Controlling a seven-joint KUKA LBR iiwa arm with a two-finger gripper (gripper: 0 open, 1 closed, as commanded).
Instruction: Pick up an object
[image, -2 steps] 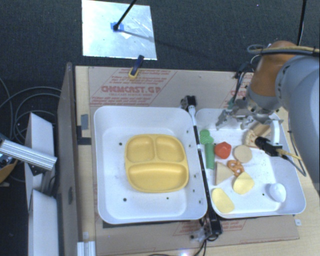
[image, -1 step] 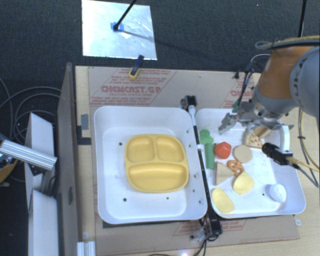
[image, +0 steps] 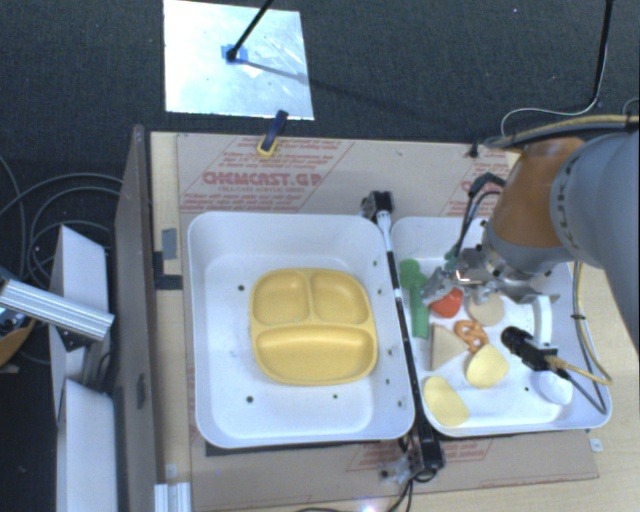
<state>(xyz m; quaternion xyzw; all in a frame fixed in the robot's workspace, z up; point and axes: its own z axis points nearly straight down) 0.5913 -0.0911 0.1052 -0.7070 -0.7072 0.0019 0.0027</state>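
Yellow lump (image: 445, 402) sits nearest, against the front wall of the right bin (image: 520, 410), with a second lump (image: 487, 368) just behind it. Further back in the same bin lie a tan wedge (image: 443, 348), an orange pretzel (image: 470, 333), a long green piece (image: 413, 295) along the left wall and a small red piece (image: 447, 301). The left bin (image: 215, 400) holds a yellow divided plate (image: 312, 325).

The pincer (image: 452, 280) hangs low over the back left of the right bin, right above the red piece and beside the green one. From this slant I cannot tell whether it is open or closed, and nothing is seen gripped in it.

The red piece looks the likeliest target, being directly below. It appears to be toy food: probably light, smooth and rounded, so it may squirt sideways under a poor squeeze. A hold across its widest middle seems best. The green piece and wedge crowd it closely, so a descent slightly off could nudge a neighbour instead.
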